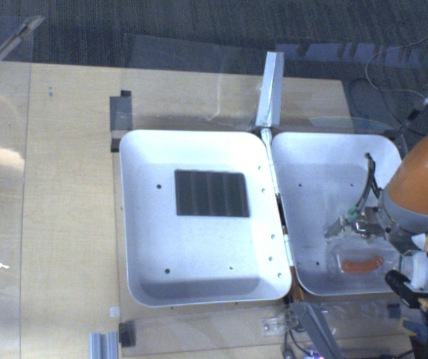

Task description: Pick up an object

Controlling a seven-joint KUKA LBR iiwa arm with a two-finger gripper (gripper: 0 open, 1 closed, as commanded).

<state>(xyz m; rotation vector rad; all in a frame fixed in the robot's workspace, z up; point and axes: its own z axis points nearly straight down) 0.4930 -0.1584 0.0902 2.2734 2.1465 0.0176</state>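
Clear plastic w/ orange object (360, 265)

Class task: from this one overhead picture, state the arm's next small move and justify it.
Probably a short, straight descent onto the red object in the right bin. The gripper sits just above it in the picture, nothing shows between its fingers, and the red object lies alone there.

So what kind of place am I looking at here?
Probably a robotics lab's grasp-testing bench: two shallow white plastic bins on a pale wooden benchtop, a grey arm with an orange band reaching in, and loose cables behind.
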